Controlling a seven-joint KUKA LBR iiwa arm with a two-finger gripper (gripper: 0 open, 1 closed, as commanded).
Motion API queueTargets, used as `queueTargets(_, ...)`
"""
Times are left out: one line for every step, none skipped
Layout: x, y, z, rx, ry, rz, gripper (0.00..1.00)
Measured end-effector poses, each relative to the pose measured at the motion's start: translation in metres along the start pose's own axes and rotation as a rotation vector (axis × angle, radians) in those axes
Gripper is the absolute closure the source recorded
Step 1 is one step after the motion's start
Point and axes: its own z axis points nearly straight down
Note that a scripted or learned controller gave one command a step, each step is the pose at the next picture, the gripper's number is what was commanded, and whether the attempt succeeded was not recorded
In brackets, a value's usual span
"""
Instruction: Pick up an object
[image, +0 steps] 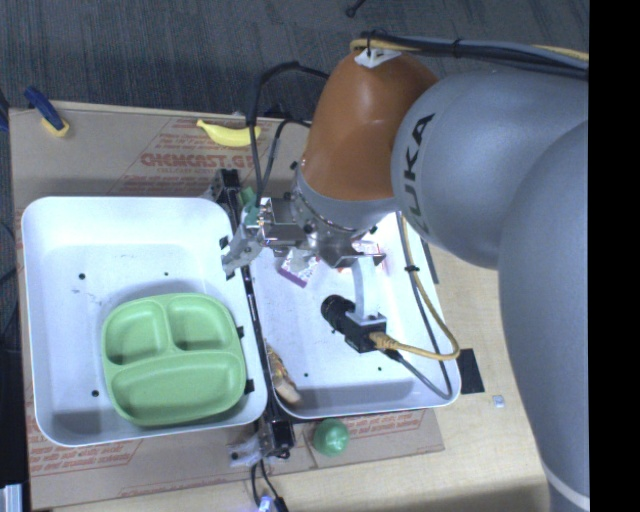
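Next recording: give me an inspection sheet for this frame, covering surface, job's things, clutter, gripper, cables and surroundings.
Surface: bench with cardboard under the left bin and right bin.
Job's things: green plate in the left bin; pink item and tan item in the right bin.
Clutter: green ball on the cardboard in front of the bins; yellow item behind them.
Gripper: gripper low at the wall between the bins, near the pink item.
Cables: black cable loops up behind the bins.
Surroundings: dark carpet beyond the bench.
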Motion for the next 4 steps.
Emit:
queueTargets(0.066, 0.008, 0.115, 0.005, -0.002, -0.001, 0.00)
queueTargets(0.103, 0.008, -0.063, -0.005, -0.001, 0.000, 0.00)
queueTargets(0.050, -0.011, 0.113, 0.005, -0.003, 0.001, 0.00)
queueTargets(0.066, -0.057, 0.132, 0.003, -0.002, 0.001, 0.00)
